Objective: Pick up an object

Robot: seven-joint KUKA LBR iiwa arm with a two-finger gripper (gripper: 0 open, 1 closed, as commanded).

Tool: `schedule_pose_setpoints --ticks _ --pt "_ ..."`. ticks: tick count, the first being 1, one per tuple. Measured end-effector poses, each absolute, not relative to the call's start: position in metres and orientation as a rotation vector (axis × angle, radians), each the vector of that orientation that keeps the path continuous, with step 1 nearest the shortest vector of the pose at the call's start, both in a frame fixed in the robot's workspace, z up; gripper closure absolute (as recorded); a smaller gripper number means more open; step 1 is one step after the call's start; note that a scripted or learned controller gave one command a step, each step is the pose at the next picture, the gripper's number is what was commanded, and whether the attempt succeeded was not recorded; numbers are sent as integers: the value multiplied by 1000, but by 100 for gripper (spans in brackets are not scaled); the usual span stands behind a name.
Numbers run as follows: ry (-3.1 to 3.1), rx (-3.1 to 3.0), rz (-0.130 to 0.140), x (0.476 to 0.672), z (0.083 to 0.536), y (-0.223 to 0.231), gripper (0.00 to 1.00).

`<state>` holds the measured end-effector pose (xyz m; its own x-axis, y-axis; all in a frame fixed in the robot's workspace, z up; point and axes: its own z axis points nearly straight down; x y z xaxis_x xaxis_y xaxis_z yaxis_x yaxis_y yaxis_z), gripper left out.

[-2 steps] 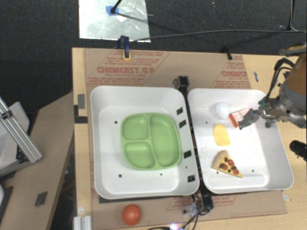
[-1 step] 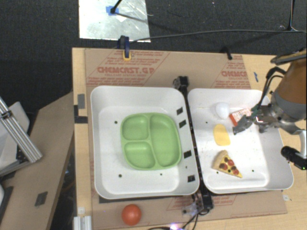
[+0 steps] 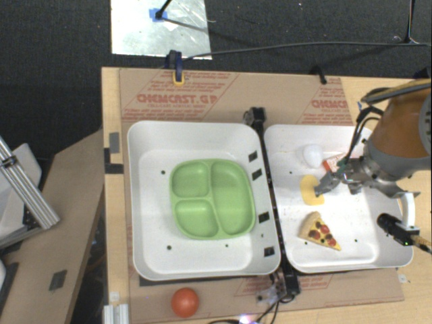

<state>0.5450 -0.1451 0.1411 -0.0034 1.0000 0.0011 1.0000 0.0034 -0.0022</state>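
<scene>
Under the gripper (image 3: 329,181), half-hidden yellow piece (image 3: 310,191)

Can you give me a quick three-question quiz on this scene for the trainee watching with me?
1. True or false: the green divided tray sits in the left bin.
2. Which item lies nearest the front edge of the right bin? A) white round object B) pizza slice C) yellow piece
3. Fill in: the orange-red ball rests outside both bins, on the ____ board.

Key:
1. True.
2. B.
3. Cardboard; it is in front of the left bin. The hand hovers at the yellow piece.
</scene>
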Motion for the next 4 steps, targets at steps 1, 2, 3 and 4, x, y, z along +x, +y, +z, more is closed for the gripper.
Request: schedule_pose_setpoints --ticks 1,2,3,4 --pt "-2222 -2218 1 545 89 -144 0" --pt "-2224 -2221 -2 546 102 -145 100" --pt "-2225 -2225 -4 538 153 -148 100" --pt "-2231 -2222 -6 549 210 -152 100"
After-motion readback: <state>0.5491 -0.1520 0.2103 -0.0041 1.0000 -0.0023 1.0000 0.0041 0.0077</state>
